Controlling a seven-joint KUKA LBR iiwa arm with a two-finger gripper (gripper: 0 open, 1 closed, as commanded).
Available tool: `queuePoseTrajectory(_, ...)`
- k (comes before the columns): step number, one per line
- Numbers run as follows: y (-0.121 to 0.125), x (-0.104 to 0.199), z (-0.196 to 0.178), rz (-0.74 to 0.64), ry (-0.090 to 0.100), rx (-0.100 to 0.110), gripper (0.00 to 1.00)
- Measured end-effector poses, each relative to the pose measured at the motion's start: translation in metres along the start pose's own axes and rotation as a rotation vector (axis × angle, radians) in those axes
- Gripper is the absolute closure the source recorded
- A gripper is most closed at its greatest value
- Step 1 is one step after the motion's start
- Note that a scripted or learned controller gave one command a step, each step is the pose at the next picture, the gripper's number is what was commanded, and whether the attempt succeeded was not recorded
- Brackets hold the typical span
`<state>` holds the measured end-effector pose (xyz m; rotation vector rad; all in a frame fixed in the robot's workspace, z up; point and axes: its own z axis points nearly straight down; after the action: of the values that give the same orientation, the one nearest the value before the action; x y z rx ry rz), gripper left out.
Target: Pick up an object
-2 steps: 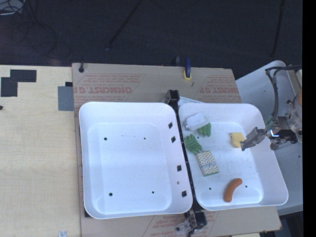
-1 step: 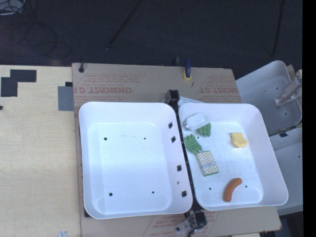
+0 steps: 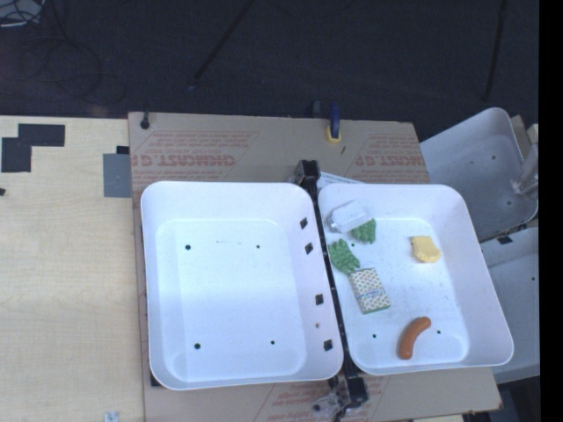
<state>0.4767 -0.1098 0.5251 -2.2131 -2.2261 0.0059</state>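
Note:
The right bin [image 3: 482,275] holds several small objects. A white block [image 3: 348,214] lies near its back left corner, touching a green leafy piece [image 3: 366,231]. A second green piece [image 3: 342,257] sits just in front, by the bin's left wall. Below that lies a small box with a green dotted pattern [image 3: 369,289]. A yellow lump [image 3: 426,250] rests toward the right side. An orange sausage-shaped object [image 3: 413,337] lies near the front wall, tilted.
The left bin [image 3: 167,236] sits beside the right one, joined along a black clip strip [image 3: 318,275]. Both rest on a brown cardboard sheet [image 3: 220,152]. A grey-white metal plate [image 3: 479,161] stands at the right. A blue and yellow clamp [image 3: 333,124] is at the back edge.

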Motion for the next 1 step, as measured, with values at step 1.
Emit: queuePoseTrajectory(1, -0.0011, -0.0177, 0.1419, 0.008, 0.003, 0.007, 1.0)
